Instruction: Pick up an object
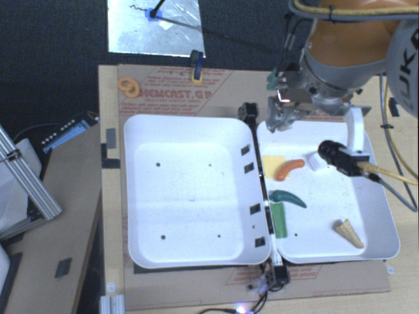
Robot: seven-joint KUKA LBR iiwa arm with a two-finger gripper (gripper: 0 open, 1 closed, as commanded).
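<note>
Fingers [280, 120], opening impossible to judge, hang at the right bin's [383, 241] far-left corner; orange carrot [289, 169] lies nearer the table's front edge.

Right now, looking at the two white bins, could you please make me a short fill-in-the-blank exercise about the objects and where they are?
1. The orange carrot lies in the ____ bin as the camera sees it.
2. The waffle cone lies near the ____ corner of the right bin, the one closest to the camera.
3. The gripper hangs above the ____ edge of the right bin.
4. The colour of the pepper is ____.

Missing words: right; front right; far; green
</note>
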